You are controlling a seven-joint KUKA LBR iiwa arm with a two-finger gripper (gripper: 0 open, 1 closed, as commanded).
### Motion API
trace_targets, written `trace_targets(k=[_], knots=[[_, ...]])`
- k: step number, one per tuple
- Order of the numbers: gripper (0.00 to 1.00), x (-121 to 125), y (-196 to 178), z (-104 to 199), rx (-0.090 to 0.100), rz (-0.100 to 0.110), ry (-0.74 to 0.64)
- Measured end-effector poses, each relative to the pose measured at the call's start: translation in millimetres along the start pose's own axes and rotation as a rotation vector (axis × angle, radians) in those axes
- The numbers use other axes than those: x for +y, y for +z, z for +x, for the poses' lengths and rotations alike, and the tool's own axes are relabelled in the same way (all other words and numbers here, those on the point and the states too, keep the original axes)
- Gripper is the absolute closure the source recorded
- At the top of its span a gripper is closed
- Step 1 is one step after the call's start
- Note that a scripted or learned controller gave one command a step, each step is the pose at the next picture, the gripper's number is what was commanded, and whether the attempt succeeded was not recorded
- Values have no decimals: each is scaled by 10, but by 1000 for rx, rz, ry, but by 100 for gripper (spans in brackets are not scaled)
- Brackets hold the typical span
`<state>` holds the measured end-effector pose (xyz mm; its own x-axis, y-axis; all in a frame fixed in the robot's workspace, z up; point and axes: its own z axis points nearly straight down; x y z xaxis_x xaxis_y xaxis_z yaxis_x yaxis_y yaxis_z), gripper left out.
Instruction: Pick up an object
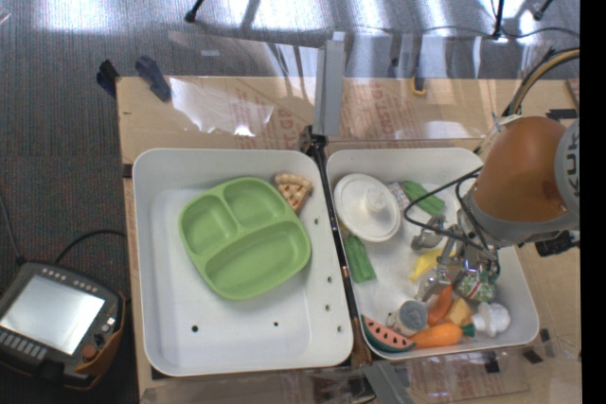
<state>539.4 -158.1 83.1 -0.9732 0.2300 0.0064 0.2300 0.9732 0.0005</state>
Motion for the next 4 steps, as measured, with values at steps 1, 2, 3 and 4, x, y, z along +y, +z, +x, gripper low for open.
trace_targets(k=[1,2,3,4], knots=[[100,18,-61,-8,4,-2,-3],[0,19,-58,-6,4,-2,-4],[100,25,-118,-13,8,-3,-6],[0,27,-115,-12,8,-4,-6]])
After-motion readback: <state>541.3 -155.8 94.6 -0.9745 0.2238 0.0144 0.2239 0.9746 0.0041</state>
